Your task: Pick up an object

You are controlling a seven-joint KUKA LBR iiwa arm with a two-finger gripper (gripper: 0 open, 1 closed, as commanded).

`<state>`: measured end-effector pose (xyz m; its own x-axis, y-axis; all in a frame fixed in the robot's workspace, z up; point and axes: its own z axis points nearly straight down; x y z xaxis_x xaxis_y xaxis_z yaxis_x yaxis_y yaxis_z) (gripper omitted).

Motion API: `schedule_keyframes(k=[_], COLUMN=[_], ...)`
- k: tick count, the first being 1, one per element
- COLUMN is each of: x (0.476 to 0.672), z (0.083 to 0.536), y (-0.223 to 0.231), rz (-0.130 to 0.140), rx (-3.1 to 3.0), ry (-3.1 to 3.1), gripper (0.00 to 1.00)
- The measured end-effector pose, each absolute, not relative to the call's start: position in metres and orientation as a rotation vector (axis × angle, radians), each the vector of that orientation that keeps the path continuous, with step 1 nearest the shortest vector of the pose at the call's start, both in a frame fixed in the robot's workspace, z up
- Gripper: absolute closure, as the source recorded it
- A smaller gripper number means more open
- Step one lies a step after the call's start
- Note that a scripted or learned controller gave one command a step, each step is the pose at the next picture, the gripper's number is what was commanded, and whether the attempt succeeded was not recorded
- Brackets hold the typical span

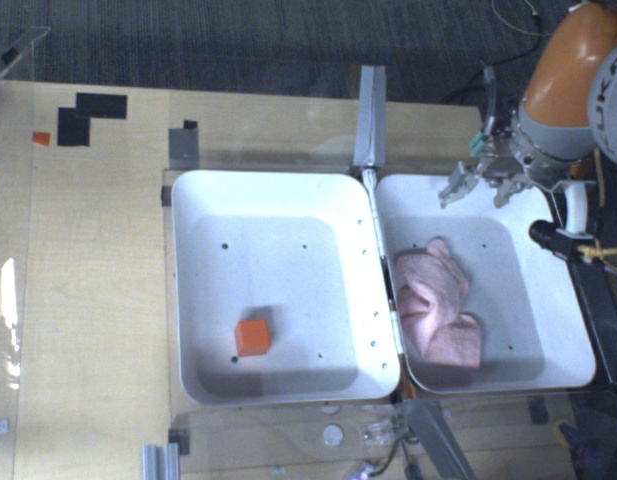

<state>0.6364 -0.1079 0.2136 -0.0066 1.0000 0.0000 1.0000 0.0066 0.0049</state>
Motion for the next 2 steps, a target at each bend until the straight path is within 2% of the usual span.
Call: schedule_keyframes(k=[1,2], x=[0.608,0.57], z=[0.094,0.09], y=[-0.12,-0.094], rz=[0.008,0.013], rx=[2.08,1.888], ry=[2.346,2.493], gripper=[0.0,0.0])
